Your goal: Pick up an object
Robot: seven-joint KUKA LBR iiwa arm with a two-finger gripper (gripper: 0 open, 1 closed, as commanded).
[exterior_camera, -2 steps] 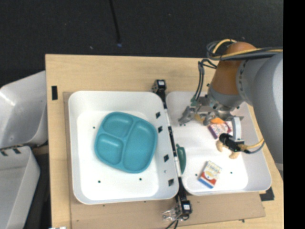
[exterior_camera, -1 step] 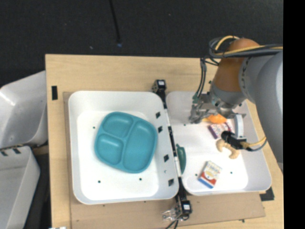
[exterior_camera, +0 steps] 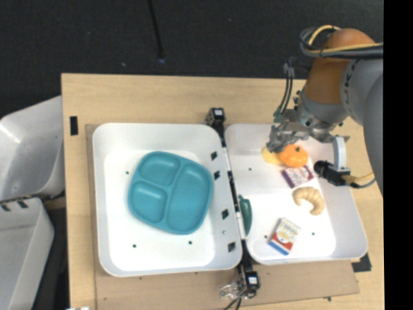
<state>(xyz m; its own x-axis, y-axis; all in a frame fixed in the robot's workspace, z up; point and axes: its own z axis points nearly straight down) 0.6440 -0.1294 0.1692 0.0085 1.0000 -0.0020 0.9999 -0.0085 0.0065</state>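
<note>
Item: gripper (exterior_camera: pixel 282 142), low in the right bin (exterior_camera: pixel 342 237), at its far edge; whether it was clamped on anything could not be told. Just beside it: orange object (exterior_camera: pixel 294 155) touching a yellow piece (exterior_camera: pixel 270 154). Nearby: pink packet (exterior_camera: pixel 297 175), croissant (exterior_camera: pixel 310 199), small carton (exterior_camera: pixel 284 235). Left bin (exterior_camera: pixel 110 250): teal divided plate (exterior_camera: pixel 171 191). Judgement: centre squarely over the orange object, clear of the bin wall, then lift straight.

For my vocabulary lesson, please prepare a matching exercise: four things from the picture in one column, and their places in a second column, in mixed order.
Things:
1. teal divided plate
2. croissant
3. small carton
4. orange fruit

Places:
A. right bin, near front edge
B. left bin
C. right bin, just below the hand
D. right bin, middle, toward its right side

Pairs: 1-B, 2-D, 3-A, 4-C
</note>
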